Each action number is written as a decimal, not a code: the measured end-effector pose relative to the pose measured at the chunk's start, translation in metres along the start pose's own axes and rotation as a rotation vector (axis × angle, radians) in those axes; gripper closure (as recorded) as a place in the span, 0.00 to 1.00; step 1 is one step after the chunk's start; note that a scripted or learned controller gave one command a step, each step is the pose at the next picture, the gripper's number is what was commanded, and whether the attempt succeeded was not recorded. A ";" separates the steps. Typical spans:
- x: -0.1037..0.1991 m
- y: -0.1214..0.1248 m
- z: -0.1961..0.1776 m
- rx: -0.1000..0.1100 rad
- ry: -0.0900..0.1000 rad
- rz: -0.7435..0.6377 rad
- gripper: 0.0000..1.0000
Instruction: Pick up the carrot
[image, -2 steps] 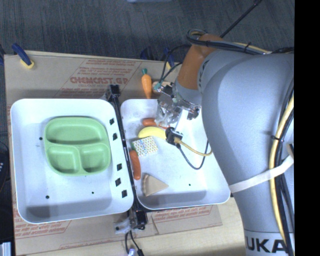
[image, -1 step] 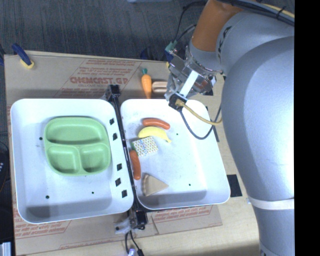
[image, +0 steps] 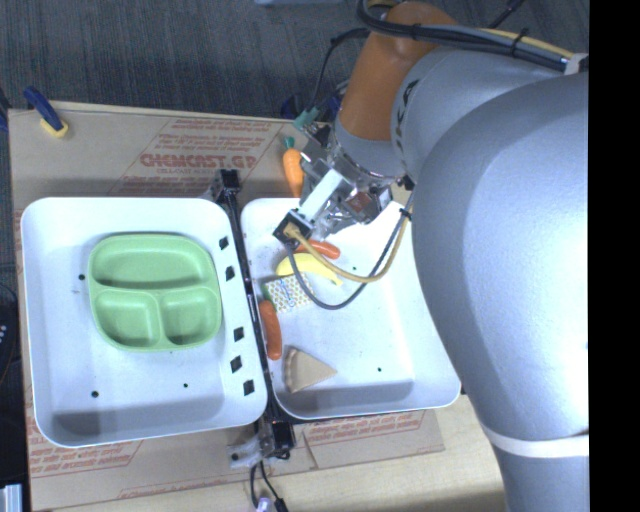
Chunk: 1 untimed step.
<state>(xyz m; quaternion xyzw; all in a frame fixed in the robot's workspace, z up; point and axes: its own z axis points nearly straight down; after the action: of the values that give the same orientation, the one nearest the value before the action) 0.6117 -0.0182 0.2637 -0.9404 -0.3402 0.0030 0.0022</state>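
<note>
A cardboard-covered bench holds two shallow white bins side by side. The left white bin contains a pale green divided plastic plate. In the right white bin, the long orange carrot lies along the left wall, pointing near to far. Just beyond it are a speckled flat packet and a yellow curved piece, with a tan wedge nearer.

My grey arm's two-finger gripper hangs over the far left part of that bin, above the yellow piece and well apart from the carrot. I cannot tell whether it is wide or narrow. A small orange-red piece sits right beneath it.

I see three risks. The gripper could close on the small orange-red piece or the yellow piece instead. A second orange tapered thing at the bin's far rim could be mistaken for the target. The carrot also hugs the wall, so a descent there might strike the rim.
</note>
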 end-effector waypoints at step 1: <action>0.000 -0.037 0.017 -0.002 0.001 0.467 1.00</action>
<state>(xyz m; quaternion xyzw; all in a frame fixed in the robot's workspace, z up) 0.5879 0.0103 0.2469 -0.9935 -0.1134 0.0027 0.0008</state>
